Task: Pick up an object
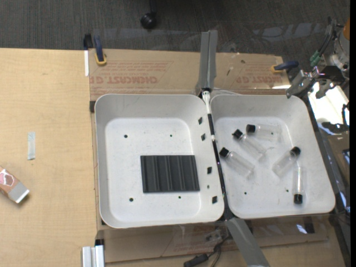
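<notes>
grey arm (328, 65) at upper right, seemingly beyond right bin (311, 204).

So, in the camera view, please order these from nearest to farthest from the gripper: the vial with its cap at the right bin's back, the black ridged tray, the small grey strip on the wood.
From the gripper, at the right bin's back right corner:
1. Vial, right bin, back.
2. Tray, left bin, middle.
3. Strip, wood, far left.

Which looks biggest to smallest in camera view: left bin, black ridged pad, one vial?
1. left bin
2. black ridged pad, well inside the bin's floor
3. vial, far smaller; the vials look alike in size
</notes>
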Robot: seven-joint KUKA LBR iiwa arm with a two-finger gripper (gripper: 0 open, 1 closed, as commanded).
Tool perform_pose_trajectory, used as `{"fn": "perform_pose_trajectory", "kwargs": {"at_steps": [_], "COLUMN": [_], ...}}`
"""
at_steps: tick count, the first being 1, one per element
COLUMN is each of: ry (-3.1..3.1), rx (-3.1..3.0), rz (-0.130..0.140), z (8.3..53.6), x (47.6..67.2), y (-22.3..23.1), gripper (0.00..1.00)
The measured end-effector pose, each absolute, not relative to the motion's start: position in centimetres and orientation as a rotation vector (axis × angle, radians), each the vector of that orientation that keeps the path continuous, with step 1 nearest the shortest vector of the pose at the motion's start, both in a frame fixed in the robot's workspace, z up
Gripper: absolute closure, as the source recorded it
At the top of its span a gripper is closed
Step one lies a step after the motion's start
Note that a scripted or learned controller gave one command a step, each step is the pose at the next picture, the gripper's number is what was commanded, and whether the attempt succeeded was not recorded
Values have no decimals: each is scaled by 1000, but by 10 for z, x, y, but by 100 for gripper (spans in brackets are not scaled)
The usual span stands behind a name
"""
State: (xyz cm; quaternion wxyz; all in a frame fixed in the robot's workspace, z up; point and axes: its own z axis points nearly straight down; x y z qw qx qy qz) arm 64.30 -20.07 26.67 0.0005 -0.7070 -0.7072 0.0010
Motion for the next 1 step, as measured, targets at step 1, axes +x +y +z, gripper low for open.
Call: {"fn": "perform_pose_trajectory", "kwargs": {"at_steps": [1], "ry": [-2405], "rx": [-2021], "rz": [3], "z": [195], "x": [646], "y": [-221], "gripper": [0]}}
